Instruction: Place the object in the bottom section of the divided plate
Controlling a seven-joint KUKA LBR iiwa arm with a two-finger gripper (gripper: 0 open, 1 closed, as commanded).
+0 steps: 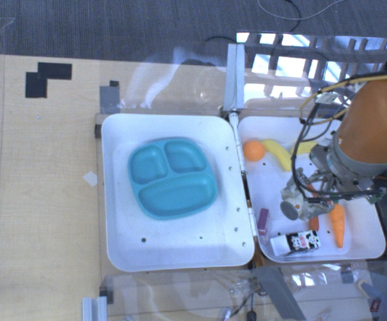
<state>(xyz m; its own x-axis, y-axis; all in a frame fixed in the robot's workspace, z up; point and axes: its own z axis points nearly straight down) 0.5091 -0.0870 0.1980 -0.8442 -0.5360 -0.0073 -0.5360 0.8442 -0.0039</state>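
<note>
A blue divided plate lies in the left bin, with two small sections at the back and one large section toward the front. My gripper hangs low in the right bin, among the objects there. An orange ball and a yellow banana lie at the back of that bin. An orange carrot lies just right of the gripper. A small black-and-white carton rests at the front edge, with a small purple piece to its left.
The arm's orange band and cables overhang the right bin's back right part. A metal divider separates the two bins. Clear plastic fixtures stand behind and in front of the bins.
</note>
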